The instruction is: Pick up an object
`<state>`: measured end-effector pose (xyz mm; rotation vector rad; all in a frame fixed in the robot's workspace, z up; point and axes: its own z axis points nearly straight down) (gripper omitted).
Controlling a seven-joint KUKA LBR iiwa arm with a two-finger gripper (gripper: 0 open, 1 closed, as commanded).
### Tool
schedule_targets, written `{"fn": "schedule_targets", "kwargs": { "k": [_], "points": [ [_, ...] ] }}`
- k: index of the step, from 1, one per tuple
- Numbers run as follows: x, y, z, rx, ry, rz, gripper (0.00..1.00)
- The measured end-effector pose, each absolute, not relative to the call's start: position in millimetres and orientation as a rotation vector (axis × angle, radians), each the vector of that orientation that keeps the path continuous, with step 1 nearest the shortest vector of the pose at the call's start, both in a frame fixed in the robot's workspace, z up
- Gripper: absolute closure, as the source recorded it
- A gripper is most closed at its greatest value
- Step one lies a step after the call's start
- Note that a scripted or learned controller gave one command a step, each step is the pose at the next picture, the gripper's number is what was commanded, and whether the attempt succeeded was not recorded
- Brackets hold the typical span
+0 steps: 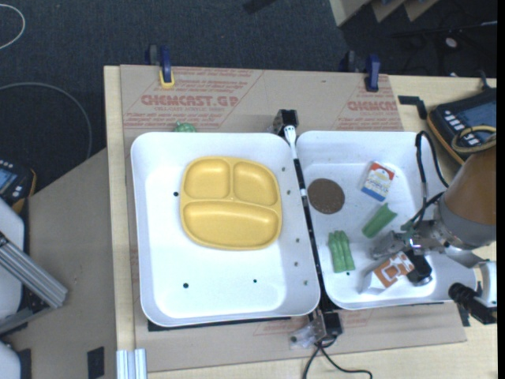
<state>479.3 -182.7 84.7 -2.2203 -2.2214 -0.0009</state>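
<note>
Arm [473,204] reaching in low, gripper [398,260] over right bin [347,152]

Two shallow white bins side by side on the bench

The yellow divided plastic plate [231,202] lay in the left bin [158,275]; the round brown disc [326,196] lay in the right bin [347,152].

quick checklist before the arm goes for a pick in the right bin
1. Gripper is over the right bin: ok.
2. Orange-and-white packet lies right by the fingertips: ok.
3. Packet is between the fingers: cannot tell.
4. Ridged green piece and green block lie apart from the packet: ok.
5. Brown disc and blue-and-white box are away from the gripper: ok.
6. Yellow divided plate is in the left bin, out of the way: ok.
</note>
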Motion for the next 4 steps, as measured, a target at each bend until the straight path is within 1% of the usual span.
{"fn": "schedule_targets", "kwargs": {
  "k": [1, 2, 3, 4],
  "points": [
    [479.9, -183, 95, -2.225, -2.222, -0.002, 1.00],
    [531.4, -140, 84, -2.220, -2.228, -0.002, 1.00],
    [522.8, -89, 84, -2.215, -2.222, 0.001, 1.00],
    [485.6, -30, 189, -2.217, -2.229, -0.006, 1.00]
  ]
}}
